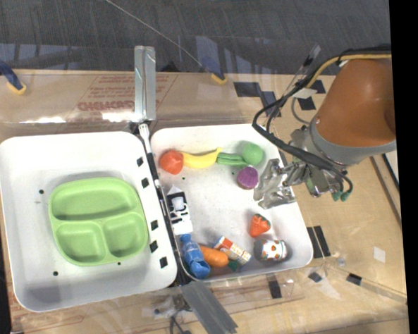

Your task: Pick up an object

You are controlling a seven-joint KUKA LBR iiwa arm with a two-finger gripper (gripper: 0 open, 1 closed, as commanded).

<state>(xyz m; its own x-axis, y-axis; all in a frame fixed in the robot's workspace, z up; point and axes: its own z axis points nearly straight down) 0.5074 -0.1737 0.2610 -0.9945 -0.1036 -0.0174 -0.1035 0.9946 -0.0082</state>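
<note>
Above the right bin (297,224) hovers the pincer (268,192).

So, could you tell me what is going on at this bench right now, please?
A grey arm with an orange band reaches in over the right bin, its gripper hanging above the toys near a purple ball and a strawberry. Nothing shows between its fingers. The left bin holds a green divided tray.
</note>
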